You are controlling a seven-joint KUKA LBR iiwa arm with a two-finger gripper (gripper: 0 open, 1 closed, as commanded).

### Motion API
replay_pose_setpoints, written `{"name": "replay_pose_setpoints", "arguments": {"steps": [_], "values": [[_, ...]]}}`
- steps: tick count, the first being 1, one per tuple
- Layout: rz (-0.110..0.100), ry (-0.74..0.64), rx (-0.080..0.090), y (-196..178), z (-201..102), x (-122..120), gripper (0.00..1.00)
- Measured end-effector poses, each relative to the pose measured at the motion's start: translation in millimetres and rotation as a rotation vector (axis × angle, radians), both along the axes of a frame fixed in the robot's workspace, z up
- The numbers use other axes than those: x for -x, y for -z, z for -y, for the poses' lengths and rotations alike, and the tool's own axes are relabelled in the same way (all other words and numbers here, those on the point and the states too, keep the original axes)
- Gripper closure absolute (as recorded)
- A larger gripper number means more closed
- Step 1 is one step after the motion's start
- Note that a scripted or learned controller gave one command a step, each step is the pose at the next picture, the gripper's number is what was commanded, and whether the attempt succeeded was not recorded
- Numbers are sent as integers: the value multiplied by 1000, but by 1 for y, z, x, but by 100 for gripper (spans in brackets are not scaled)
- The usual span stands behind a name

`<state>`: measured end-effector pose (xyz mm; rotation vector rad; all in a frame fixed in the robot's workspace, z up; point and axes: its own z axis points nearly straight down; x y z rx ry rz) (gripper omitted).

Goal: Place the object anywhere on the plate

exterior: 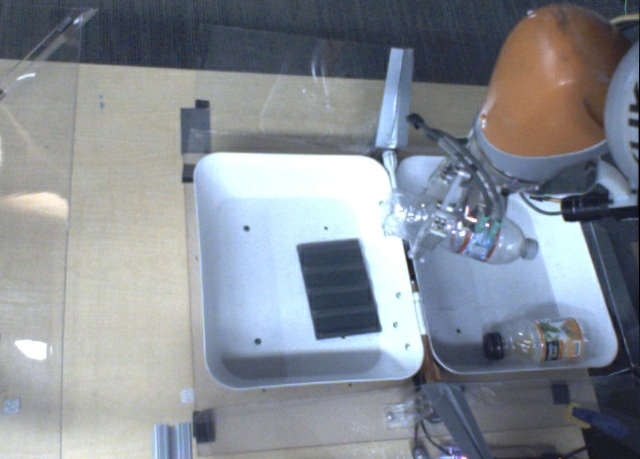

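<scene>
Hovering over the right bin (590,292), the gripper (450,215) sits by the inner wall amid a clear plastic bottle (490,242) lying on its side; whether it grips the bottle cannot be told. Nearer the front lies a dark-capped bottle (535,341). The dark ridged plate (339,288) rests in the left bin (240,277).

Plate (340,289): we record a dark, ribbed rectangular slab, lying flat, slightly skewed, mid-floor of the left bin. Bottle (480,237): clear plastic with coloured label, on its side, at the right bin's upper left under the arm.
</scene>
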<state>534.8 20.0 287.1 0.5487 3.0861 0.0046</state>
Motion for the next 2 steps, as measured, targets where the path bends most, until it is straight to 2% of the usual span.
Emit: {"name": "replay_pose_setpoints", "arguments": {"steps": [1,2], "values": [[1,-424,1,10,-90,-16,100],[2,-423,1,10,-90,-16,0]]}}
